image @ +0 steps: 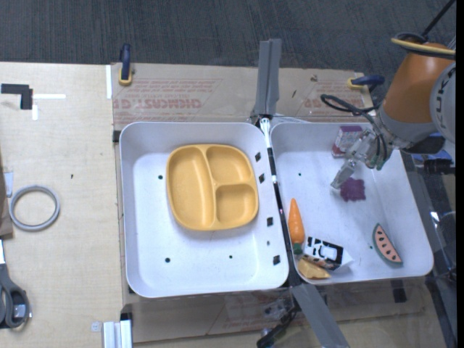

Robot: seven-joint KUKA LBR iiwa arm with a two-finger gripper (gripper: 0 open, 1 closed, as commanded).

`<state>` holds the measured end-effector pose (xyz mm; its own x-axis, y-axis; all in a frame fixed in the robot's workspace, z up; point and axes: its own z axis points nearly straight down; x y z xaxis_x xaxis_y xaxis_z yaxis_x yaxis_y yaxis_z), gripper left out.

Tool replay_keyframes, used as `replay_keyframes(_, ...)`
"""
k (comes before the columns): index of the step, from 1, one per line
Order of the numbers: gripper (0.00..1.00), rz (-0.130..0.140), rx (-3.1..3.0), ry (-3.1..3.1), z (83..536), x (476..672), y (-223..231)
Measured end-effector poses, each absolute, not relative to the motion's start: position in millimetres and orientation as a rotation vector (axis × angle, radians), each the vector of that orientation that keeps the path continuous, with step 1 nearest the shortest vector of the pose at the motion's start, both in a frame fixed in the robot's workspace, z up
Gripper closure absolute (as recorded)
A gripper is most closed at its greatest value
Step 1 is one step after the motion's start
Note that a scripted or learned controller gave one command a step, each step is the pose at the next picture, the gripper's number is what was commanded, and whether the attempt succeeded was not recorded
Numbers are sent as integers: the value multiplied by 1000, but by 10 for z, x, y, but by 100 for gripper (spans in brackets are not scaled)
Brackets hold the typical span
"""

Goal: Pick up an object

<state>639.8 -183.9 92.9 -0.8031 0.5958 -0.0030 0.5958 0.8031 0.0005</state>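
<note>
My gripper (344, 178) hangs low over the back of the right bin (413, 194), reaching in from the right. Its tip sits just left of and touching or nearly touching a small purple toy (354, 190) on the bin floor. A pink and purple packet (348, 139) lies behind the gripper near the bin's back wall. An orange carrot (296, 220) lies along the bin's left wall. A watermelon slice (387, 245) rests at the front right. A black and white packet (325, 251) and a yellow piece (313, 269) sit at the front left.
The left bin (141, 216) holds a yellow divided plate (213, 186). A grey divider (270, 85) runs between the bins. On the bench at the left lie a tape ring (32, 207) and scissors (11, 304).
</note>
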Motion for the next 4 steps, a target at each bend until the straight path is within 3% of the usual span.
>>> replay_keyframes(1, 0, -1, 1010, 2972, 925, 6043, -1830)
replay_keyframes(2, 0, -1, 943, 2995, 1221, 5407, -1893)
replay_keyframes(3, 0, 0, 1005, 2973, 1028, 6149, -1865)
replay_keyframes(4, 100, -1, 1000, 2969, 1134, 6164, -1867)
